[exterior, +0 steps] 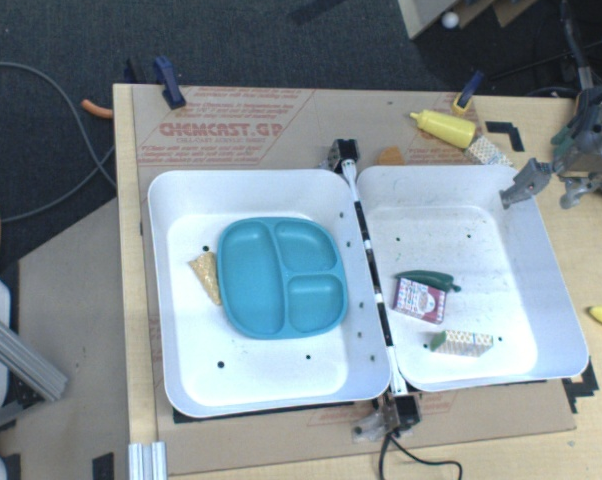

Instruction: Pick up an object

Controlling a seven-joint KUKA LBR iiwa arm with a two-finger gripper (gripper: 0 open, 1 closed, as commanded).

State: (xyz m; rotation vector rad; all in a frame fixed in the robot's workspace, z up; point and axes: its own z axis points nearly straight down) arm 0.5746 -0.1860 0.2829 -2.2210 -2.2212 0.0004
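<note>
Camera view: end effector [549, 180] at right bin's [541, 268] far-right corner, fingers apart, nothing between them. Targets near bin's front edge: red packet [420, 300] touching green item [428, 281], patterned bar [465, 342] just beside. Best bet: take bar, apart from others; come down straight, straddle short axis, close only once low. Plate [281, 276] in left bin: skip, too wide.

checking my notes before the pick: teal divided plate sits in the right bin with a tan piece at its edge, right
Not quite: the camera view shows the teal divided plate in the left bin, not the right one. The tan piece does lie at its edge, on the plate's left side.
</note>
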